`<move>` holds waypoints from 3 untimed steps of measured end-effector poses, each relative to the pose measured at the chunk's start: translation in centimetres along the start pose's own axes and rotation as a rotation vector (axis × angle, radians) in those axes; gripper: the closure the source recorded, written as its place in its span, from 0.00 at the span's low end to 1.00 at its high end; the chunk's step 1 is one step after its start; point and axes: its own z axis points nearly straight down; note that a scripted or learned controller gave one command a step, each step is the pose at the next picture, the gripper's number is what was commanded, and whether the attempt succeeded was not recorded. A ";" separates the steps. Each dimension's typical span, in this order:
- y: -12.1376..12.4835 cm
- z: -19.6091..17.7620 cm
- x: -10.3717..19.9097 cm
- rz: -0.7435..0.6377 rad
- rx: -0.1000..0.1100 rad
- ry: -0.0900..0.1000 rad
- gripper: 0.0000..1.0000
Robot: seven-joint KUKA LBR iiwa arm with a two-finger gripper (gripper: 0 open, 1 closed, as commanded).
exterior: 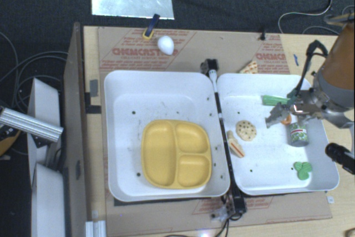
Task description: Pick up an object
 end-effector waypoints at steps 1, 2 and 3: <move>6.8 6.5 -6.3 0.004 0.000 -0.003 0.00; 10.8 15.7 -10.4 0.003 0.003 -0.001 0.00; 14.6 19.3 -8.7 -0.003 -0.004 -0.002 0.00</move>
